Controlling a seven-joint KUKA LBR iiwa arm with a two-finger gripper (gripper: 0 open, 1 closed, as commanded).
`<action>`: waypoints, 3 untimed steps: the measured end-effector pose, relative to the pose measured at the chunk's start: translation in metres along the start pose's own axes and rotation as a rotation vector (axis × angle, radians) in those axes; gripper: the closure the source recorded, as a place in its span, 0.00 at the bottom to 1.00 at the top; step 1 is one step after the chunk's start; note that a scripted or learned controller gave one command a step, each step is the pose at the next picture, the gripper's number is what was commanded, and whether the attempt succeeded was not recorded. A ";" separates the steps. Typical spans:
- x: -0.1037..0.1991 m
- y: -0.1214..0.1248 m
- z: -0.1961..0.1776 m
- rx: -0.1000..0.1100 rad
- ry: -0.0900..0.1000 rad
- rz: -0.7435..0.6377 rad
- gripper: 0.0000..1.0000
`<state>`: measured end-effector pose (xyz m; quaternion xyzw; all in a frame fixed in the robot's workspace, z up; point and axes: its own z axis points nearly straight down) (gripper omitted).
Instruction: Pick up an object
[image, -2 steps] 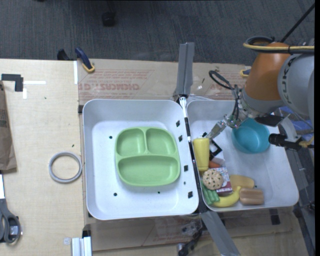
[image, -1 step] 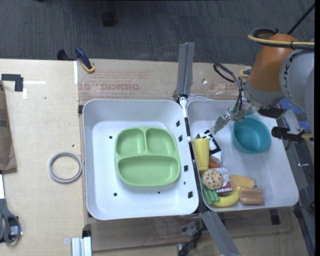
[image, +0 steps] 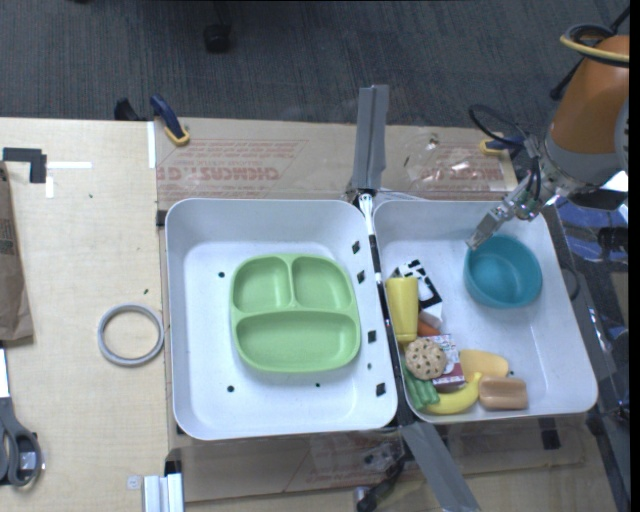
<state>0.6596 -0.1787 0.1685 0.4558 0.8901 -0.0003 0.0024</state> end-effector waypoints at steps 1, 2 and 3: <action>0.011 0.006 0.077 0.002 0.006 -0.343 0.00; 0.005 -0.018 0.076 0.002 0.003 0.203 0.00; 0.004 -0.017 0.065 0.000 -0.001 0.200 1.00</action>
